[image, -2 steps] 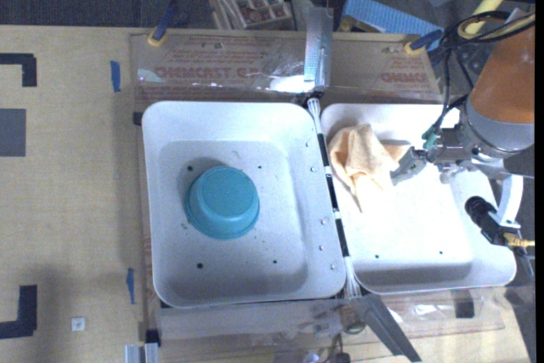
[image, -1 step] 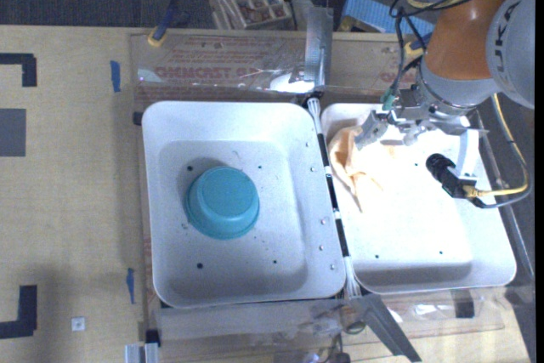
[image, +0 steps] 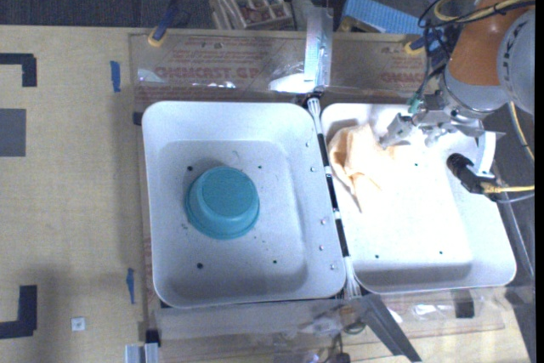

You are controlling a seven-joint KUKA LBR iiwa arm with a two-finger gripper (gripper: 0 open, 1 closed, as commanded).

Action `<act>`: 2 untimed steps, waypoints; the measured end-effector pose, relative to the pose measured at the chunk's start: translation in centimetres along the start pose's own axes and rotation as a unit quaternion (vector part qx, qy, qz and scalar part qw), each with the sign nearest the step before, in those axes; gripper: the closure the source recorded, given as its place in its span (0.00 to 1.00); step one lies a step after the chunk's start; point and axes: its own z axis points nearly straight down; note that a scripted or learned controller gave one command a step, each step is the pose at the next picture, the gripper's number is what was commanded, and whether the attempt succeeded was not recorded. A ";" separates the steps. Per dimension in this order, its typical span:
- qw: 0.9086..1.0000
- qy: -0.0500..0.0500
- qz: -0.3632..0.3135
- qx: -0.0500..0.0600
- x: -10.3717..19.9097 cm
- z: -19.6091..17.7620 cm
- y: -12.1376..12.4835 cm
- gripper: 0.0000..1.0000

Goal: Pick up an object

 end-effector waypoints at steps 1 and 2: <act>0.991 -0.001 -0.133 -0.001 1.2 3.5 2.0 0.00; 0.991 -0.001 -0.134 -0.005 1.3 2.2 2.3 1.00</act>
